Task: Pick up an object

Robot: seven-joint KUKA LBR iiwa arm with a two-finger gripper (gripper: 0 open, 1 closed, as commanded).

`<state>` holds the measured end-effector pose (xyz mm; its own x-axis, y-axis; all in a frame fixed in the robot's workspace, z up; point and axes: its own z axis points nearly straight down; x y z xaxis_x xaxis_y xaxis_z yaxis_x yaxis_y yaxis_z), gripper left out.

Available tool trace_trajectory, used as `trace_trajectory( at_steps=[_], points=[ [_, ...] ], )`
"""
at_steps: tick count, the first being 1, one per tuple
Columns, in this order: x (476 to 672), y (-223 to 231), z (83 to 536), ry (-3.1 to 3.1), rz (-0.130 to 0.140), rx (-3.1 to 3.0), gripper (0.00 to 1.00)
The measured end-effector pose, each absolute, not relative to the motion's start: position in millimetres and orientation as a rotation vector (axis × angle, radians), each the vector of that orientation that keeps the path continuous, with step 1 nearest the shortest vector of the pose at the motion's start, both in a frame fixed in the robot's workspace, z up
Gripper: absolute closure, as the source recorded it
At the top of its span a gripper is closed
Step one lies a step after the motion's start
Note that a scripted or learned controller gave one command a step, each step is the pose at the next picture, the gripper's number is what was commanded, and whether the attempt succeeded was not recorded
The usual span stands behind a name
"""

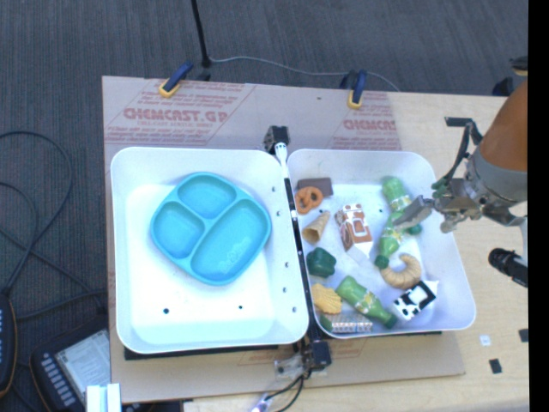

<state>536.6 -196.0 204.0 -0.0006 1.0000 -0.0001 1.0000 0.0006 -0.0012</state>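
black-and-white toy (416, 299) – bin's (455, 312) near corner | fingers (418, 212) – parted, over green toy (396, 194)

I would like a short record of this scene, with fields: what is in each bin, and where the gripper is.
left bin: blue divided plate
right bin: small toys, among them a pretzel, a cone, a croissant, a green bottle
gripper: over the right bin's right side, near green toys
holding: nothing that can be seen
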Motion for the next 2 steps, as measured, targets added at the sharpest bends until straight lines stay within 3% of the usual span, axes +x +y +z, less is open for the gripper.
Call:
trace_trajectory(
  at_steps=[1,2],
  points=[
    [553.2,-197.8,102.8,-2.222,0.001,-2.221,0.00],
    [543.9,-195.4,88.1,-2.228,-0.004,-2.226,0.00]
  ],
)
